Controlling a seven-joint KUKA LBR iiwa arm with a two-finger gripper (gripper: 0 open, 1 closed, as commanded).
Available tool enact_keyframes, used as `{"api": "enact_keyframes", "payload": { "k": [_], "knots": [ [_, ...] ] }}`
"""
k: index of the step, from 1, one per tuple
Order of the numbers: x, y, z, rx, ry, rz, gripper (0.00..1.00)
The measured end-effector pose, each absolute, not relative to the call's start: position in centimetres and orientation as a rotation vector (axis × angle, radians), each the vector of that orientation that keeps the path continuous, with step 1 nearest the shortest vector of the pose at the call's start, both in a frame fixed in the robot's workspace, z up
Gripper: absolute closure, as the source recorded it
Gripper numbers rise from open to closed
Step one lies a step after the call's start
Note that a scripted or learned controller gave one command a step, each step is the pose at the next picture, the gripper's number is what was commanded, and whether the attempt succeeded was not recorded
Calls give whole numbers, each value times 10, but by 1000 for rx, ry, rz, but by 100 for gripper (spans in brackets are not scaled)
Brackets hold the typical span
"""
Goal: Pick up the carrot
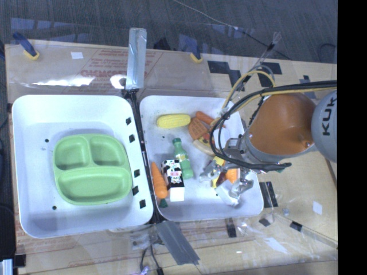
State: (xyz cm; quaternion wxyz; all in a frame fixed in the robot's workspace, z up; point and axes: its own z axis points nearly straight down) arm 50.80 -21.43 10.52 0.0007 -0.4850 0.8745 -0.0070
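Two white bins sat side by side on the counter (69,67): the left bin (28,171) held a green divided plate (90,169), and the right bin (150,110) held the carrot (159,180) against its left wall, beside a cow-patterned carton (174,177), a green bottle (182,158) and a corn cob (174,120). Farther right, the hand (229,179) hung low over the right bin, well apart from the carrot; whether it was open or closed I could not tell.

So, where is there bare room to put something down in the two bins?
Free: the left bin floor around the green tray, and the tray's compartments. Crowded: the right bin, with corn, green bottle, milk carton, carrot and the tool; a small bare strip lies below the bottle.
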Motion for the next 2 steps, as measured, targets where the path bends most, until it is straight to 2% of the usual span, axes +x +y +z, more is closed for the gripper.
{"api": "enact_keyframes", "payload": {
  "k": [1,2],
  "knots": [
    [512,-216,120,-1526,2736,-41,100],
    [478,-209,140,-1613,2697,3,100]
  ]
}}
